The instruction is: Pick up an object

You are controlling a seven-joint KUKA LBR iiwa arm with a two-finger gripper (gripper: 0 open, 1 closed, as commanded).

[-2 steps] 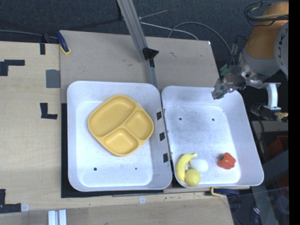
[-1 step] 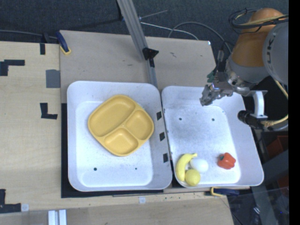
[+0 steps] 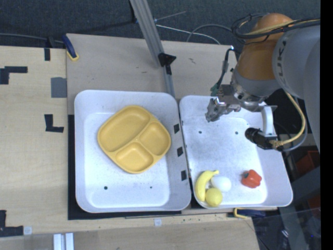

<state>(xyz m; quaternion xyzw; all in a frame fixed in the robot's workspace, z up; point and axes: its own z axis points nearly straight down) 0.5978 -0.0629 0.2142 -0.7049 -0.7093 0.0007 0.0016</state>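
In the right bin (image 3: 229,139), near its front edge, lie a yellow banana (image 3: 204,180), a white egg-shaped ball (image 3: 221,183), a yellow lemon (image 3: 214,196) and a red pepper-like object (image 3: 251,178). My gripper (image 3: 213,113) hangs over the bin's back left part, well apart from these objects. Its fingers point down and left, with nothing visible between them.
The left bin (image 3: 88,150) holds a yellow divided plate (image 3: 133,138). A metal pole (image 3: 151,27) slants up from between the bins at the back. A black cable fitting (image 3: 256,136) and yellow hose hang off the arm over the right bin's right side.
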